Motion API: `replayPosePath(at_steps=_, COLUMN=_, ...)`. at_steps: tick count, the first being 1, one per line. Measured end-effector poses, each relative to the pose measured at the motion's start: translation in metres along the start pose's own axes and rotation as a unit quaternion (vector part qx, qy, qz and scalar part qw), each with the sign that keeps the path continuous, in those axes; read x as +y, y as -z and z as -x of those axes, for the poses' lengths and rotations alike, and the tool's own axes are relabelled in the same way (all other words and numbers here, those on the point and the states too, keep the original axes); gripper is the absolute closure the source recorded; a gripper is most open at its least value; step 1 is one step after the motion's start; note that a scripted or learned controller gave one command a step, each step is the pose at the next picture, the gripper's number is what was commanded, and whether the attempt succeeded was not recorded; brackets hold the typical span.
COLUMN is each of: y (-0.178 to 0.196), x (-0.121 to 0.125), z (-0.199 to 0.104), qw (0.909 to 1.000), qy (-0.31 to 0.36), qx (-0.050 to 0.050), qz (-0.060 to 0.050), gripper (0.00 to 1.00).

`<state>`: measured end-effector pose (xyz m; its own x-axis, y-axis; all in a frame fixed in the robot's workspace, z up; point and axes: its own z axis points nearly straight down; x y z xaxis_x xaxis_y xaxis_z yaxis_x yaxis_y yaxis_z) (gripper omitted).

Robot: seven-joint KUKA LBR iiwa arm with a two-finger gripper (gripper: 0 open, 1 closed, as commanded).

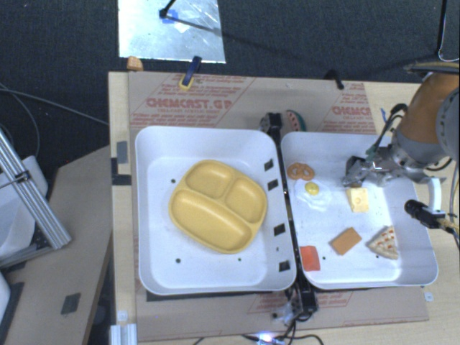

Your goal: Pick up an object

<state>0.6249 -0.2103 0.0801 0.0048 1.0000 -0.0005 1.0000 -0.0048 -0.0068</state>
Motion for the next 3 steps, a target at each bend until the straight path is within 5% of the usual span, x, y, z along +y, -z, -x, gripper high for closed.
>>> replayPosePath(at_steps=1, y=0.061, x=0.025, z=-0.004, qw=1.0, qy=0.005, qx=-0.001, qz=0.008, gripper=0.0)
replayPosePath(at_steps=2, y=0.002, x=0.034, z=-0.009, qw=1.0, qy=0.005, qx=0.0, qz=0.003, gripper=0.0)
replayPosePath(at_steps=3, y=0.017, x=0.036, z=-0.008, qw=1.0, qy=0.006, qx=-0.001, qz=0.007, gripper=1.0)
